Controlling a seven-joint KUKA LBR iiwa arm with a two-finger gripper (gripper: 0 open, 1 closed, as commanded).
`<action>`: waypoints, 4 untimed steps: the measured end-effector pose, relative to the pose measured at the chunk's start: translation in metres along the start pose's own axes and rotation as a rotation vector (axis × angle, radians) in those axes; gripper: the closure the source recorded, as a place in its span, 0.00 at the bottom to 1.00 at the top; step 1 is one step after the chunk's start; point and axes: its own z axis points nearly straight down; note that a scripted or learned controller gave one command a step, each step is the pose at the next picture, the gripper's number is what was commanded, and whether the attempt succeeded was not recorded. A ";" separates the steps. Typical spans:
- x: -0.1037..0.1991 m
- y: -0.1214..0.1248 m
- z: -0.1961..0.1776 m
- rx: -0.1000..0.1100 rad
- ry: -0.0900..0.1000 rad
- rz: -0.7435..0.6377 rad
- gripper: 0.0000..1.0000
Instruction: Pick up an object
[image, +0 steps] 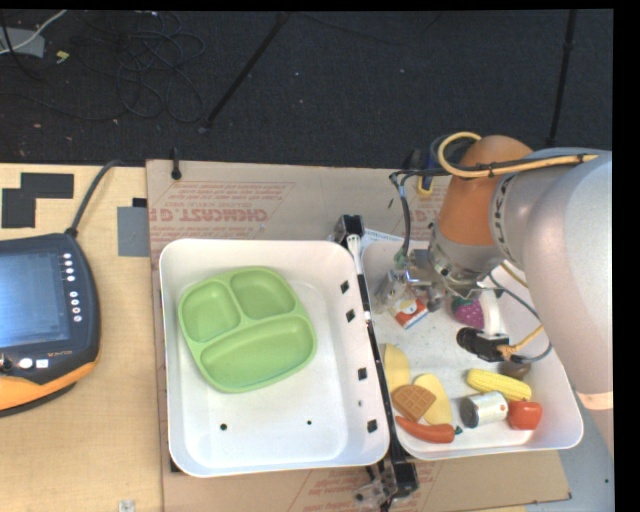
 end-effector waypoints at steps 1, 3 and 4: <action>0.001 0.000 0.000 0.000 0.000 -0.002 0.00; 0.004 0.003 -0.044 -0.017 0.001 -0.007 0.00; -0.003 -0.009 0.000 -0.014 0.001 -0.001 0.00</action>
